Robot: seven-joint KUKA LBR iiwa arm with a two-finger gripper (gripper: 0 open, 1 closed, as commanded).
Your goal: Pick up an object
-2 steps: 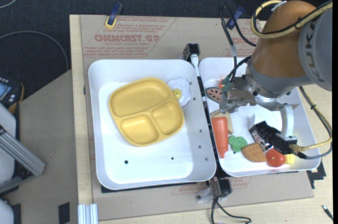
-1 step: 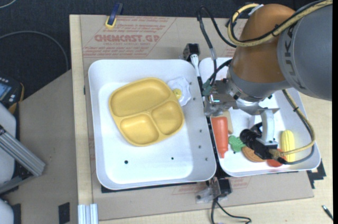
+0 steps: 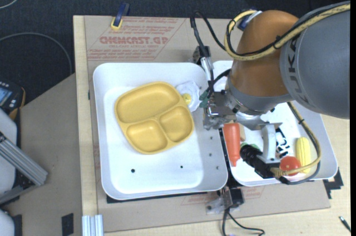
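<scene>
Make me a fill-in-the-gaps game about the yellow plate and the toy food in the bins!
1. The yellow plate has ___ compartments.
2. It lies in the ___ bin as the camera sees it.
3. The toy carrot is coloured ___.
4. The corn cob lies in the same bin as the carrot, the one on the ___.

Missing words: three; left; orange; right.

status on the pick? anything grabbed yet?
Done: the arm has reached in over the right bin, near the divide between bins. In hand: nothing visibly lifted; the wrist hides the tool. The carrot, tomato and corn lie in the right bin, the yellow divided plate in the left bin. Left: grasp one object and raise it.
</scene>
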